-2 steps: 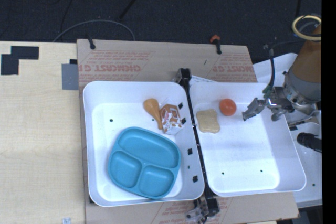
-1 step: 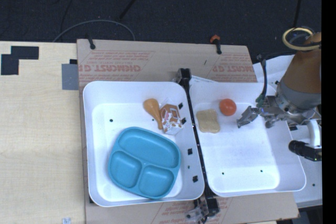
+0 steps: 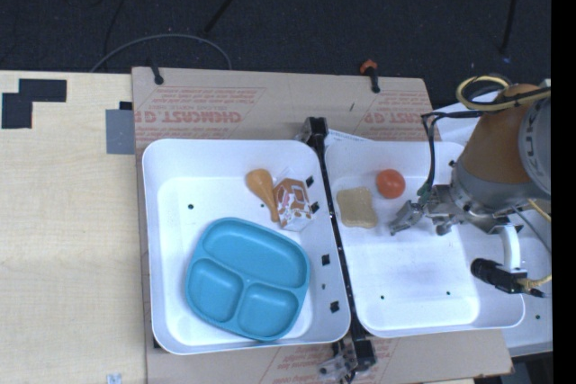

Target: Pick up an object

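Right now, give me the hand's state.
Hand: over the right bin, near the tan sponge and orange ball; whether it is open or closed cannot be told.

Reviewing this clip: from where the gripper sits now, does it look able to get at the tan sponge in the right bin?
Probably yes: the gripper sits just beside the tan sponge in the right bin, with bare floor between them; the orange ball lies off to one side.

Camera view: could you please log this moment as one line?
gripper over right bin | beside sponge and tomato | nothing held
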`<state>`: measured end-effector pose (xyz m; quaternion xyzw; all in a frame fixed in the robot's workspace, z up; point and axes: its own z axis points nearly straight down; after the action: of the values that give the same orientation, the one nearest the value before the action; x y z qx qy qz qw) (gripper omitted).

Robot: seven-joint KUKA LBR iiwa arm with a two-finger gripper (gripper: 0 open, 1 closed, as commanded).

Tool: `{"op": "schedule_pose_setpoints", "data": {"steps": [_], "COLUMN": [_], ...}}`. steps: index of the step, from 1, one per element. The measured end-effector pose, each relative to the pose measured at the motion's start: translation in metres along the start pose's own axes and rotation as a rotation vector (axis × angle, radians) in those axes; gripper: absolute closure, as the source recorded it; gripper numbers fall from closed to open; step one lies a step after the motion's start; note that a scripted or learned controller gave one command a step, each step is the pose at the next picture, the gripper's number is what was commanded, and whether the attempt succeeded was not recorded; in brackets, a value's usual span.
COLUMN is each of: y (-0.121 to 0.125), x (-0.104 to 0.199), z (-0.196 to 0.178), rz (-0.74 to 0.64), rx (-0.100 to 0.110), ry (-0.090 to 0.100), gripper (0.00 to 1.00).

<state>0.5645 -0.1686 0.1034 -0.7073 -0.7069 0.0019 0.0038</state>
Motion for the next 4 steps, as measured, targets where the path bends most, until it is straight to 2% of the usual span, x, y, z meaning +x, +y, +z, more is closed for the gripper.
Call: {"op": "schedule_pose_setpoints", "data": {"steps": [1, 2, 4], "y": [0.000, 0.000, 0.006], "x": [0.001, 0.000, 0.004], "z": [0.017, 0.005, -0.117], "rz": [0.002, 0.004, -0.003], "rx": [-0.003, -0.004, -0.012], "ry": [-0.001, -0.001, -0.003], "gripper": [0.00, 1.00, 1.00]}}
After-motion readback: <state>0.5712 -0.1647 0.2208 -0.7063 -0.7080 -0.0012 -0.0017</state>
